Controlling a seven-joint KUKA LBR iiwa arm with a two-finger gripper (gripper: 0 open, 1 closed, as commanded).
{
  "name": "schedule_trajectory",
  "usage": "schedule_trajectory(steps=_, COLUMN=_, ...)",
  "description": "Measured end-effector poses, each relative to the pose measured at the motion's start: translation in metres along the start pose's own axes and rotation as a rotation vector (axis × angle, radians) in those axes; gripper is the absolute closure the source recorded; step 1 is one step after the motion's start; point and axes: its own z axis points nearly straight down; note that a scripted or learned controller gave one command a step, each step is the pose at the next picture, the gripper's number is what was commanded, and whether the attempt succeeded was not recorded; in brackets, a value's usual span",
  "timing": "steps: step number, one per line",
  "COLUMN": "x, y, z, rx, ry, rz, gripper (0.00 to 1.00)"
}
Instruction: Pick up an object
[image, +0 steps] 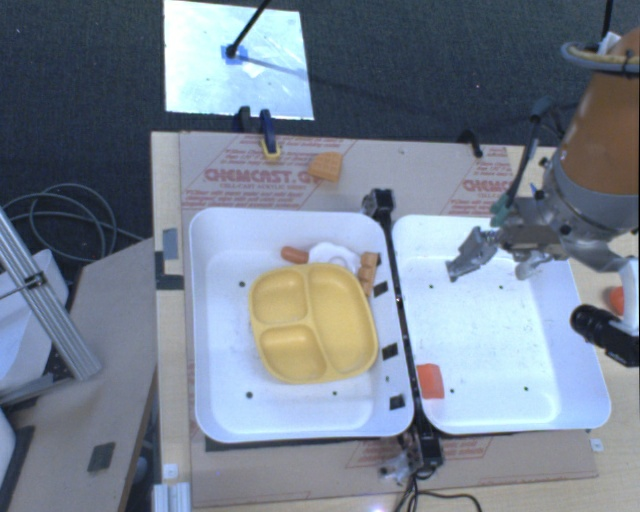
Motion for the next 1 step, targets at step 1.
schedule_trajectory(steps=1, x=-0.0076, y=0.0003, z=0.0002, rx=0.000, ry=-0.003, rz=0.014, gripper=0.00)
